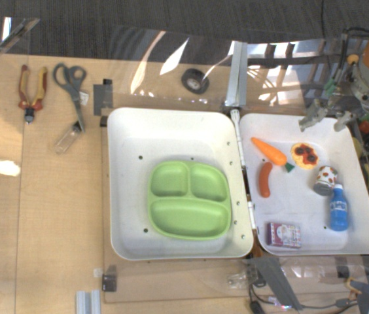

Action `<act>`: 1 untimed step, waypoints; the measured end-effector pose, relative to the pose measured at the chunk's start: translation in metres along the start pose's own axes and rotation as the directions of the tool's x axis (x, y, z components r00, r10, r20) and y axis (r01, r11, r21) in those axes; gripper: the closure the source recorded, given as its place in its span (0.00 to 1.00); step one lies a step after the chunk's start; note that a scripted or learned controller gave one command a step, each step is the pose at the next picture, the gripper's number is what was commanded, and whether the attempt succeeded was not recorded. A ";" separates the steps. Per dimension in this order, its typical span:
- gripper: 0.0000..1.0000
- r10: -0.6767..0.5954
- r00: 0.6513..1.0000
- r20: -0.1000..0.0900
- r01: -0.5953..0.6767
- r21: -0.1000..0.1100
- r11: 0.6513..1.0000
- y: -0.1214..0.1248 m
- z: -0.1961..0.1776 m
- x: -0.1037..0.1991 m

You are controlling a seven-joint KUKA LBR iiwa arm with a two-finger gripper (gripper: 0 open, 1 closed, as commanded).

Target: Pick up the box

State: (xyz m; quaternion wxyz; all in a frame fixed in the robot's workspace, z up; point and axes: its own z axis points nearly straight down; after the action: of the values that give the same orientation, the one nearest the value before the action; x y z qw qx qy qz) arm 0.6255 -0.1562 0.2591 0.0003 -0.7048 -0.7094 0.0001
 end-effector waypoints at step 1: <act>0.00 -0.083 0.997 0.001 0.083 -0.002 0.997 -0.062 0.047 -0.049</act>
State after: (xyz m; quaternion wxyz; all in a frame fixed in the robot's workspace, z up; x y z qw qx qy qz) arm 0.5642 -0.2053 0.2120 -0.0008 -0.6746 -0.7382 -0.0004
